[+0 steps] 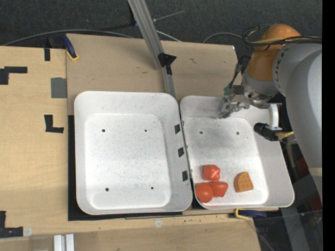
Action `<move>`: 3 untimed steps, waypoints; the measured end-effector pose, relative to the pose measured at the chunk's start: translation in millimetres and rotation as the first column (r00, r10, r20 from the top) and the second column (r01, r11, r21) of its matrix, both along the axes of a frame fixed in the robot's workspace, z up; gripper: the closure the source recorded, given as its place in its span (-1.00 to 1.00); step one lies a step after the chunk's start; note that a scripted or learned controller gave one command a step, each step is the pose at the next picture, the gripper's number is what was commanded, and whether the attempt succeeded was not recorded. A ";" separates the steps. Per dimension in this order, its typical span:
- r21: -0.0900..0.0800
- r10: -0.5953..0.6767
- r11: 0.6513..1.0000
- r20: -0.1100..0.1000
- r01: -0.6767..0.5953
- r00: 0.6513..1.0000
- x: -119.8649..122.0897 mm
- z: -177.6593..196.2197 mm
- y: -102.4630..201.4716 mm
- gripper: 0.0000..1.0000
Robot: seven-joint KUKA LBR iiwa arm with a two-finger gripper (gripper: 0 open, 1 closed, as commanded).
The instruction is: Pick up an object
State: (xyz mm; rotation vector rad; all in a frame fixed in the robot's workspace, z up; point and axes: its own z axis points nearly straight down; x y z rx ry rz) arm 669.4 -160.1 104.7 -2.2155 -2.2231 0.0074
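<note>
Item: worktop (pixel 120 61), pale wood, carrying two shallow white bins side by side.

Left bin (pixel 128 101): white, speckled floor, four small dark marks.

Right bin (pixel 272 156): white, speckled floor; holds all loose objects, clustered at its near end.

Contents, right bin:
- Red block (pixel 211 172), small, rounded corners, standing just far of the other two reds.
- Red rounded piece (pixel 203 192), nearest the bin's near-left corner, touching or almost touching its neighbour.
- Red piece (pixel 219 188), just right of the rounded one.
- Tan waffle-like piece (pixel 243 182), ridged surface, set apart to the right of the reds.

Gripper (pixel 226 110): at the far edge of the right bin, well apart from every object. Whether the fingers are spread or closed cannot be told; nothing is seen between them.

Arm (pixel 298 82): grey, orange band above the wrist, entering from the right.

Handling note (judgement): all four pieces look like small, light toy items, probably plastic or foam, rigid enough to squeeze without damage. The reds look smooth and rounded, so likely slippery, and they crowd one another. The tan piece stands clear with flatter sides and a textured face; taking it across its two opposite sides seems the surest hold.
</note>
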 end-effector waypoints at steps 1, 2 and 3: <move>0.000 -0.003 1.000 0.010 0.003 1.000 -6.0 60.7 2.5 1.00; 0.000 -0.001 1.000 0.011 0.001 1.000 2.5 112.3 10.5 1.00; 0.000 -0.001 1.000 0.009 0.001 1.000 3.4 156.5 6.2 1.00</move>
